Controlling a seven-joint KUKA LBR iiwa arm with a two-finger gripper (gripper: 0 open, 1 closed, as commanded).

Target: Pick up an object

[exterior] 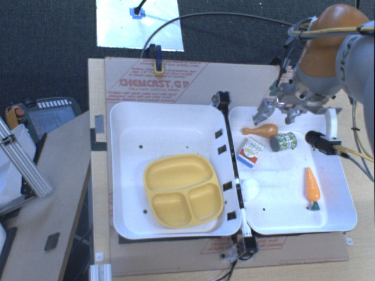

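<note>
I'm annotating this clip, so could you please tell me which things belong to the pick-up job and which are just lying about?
Job:
gripper, open
chicken drumstick
green can
small carton
white egg
carrot
right bin

Lying about:
yellow divided tray
left bin
yellow clamp

We see a thick grey metal arm [356,57] with a rounded orange band [328,37], yellow and black cables looping at its twelve o'clock side, ending in a small silvery two-finger gripper [276,113] with angular metal parts.
</note>
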